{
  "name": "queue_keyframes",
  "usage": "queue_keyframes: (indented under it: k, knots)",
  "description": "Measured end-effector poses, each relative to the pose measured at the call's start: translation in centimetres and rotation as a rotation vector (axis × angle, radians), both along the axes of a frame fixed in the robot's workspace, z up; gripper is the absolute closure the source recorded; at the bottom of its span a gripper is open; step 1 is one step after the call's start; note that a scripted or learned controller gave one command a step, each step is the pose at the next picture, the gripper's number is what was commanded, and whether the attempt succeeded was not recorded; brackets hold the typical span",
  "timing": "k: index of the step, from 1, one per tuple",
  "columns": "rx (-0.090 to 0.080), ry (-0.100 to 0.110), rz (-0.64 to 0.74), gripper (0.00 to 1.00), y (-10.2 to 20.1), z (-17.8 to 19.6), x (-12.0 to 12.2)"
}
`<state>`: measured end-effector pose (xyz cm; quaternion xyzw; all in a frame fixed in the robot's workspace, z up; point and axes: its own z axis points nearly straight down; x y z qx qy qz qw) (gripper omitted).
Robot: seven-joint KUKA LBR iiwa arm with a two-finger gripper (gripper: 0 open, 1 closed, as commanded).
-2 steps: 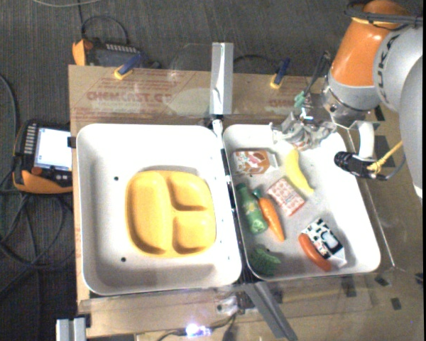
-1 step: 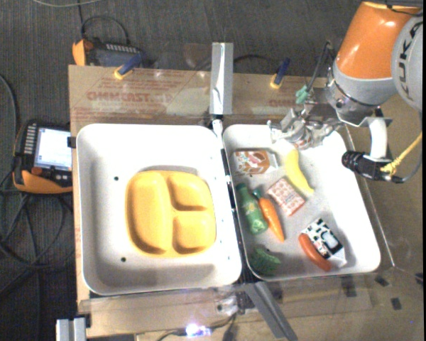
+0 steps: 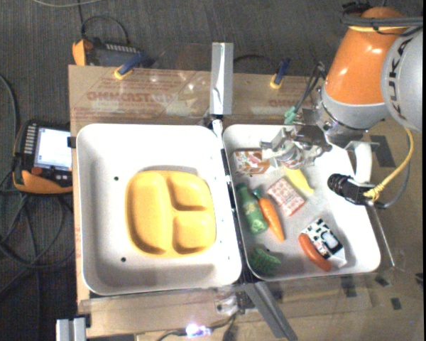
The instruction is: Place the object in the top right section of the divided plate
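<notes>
The grey arm (image 3: 373,55) with its orange band reaches in from the right, and its hand (image 3: 292,150) hangs low over the upper part of the right bin (image 3: 373,258). Whether the hand is open or closed cannot be told, nor whether it has hold of anything.

The brown tabletop (image 3: 149,91) carries two shallow white bins side by side over dark carpet strewn with cables. The left bin (image 3: 99,155) holds the yellow divided plate (image 3: 172,212). In the right bin lie a printed packet (image 3: 251,162) near the hand, a yellow piece (image 3: 302,182) just below it, a pink packet (image 3: 286,196), a green bottle (image 3: 252,209) beside a carrot (image 3: 271,217), a red item (image 3: 314,251), a black-and-white item (image 3: 324,236) and a green vegetable (image 3: 265,260). A handheld screen (image 3: 46,153) lies left of the tabletop.
</notes>
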<state>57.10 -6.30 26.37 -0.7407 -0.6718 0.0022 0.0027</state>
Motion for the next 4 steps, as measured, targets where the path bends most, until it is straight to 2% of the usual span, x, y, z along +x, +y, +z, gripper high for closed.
queue_keyframes:
  k: [1,2,3,4]
  knots:
    - [-0.001,0.0,-0.011,1.0,4.0,0.8,-4.9]
    - [-0.002,0.002,-0.02,1.0,9.5,-5.8,-9.0]
    - [-0.002,0.008,-0.02,1.0,9.5,-5.1,-9.0]
    - [-0.008,-0.001,-0.552,1.0,9.1,-4.0,-8.9]
